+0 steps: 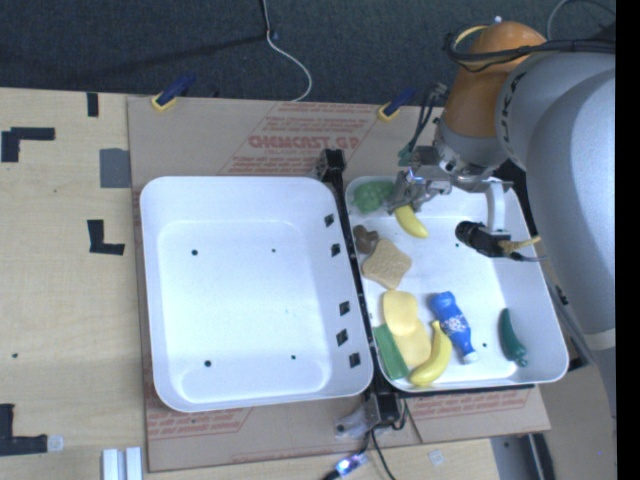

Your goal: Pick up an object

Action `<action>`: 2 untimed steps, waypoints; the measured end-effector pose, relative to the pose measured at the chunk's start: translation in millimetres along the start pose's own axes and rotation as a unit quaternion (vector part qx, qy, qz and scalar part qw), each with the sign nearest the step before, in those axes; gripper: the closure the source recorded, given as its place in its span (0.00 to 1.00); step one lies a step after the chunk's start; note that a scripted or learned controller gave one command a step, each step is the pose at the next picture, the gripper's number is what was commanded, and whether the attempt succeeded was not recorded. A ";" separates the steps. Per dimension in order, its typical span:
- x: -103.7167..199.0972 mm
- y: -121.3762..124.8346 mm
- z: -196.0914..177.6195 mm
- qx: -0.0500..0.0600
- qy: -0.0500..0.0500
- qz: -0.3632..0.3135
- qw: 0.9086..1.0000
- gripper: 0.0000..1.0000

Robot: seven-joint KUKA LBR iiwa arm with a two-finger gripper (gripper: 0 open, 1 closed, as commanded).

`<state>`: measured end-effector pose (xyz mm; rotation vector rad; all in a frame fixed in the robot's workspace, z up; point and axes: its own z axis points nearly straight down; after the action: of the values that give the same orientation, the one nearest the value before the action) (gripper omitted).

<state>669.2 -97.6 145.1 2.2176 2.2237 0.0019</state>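
We see the gripper (412, 196) at the upper left corner of the right bin (530, 286), over a small yellow piece (410, 222). The piece sits just under the fingertips and looks pinched at its top end, but we cannot tell for sure, so finger state is unclear. A green item (372, 195) lies just left of it, near the bin wall.

Risks: a grip on just the tip could let the piece slip or swing on lifting; the fingers may nudge the green item or scrape the wall.

Lower in the bin: sponge (386, 263), banana (432, 360), blue bottle (452, 323), all well apart from the tool.
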 end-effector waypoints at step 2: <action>-5.8 -12.0 59.2 0.002 -0.001 0.001 1.000 1.00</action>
<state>657.3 -103.4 85.9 2.2210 2.2220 -0.0039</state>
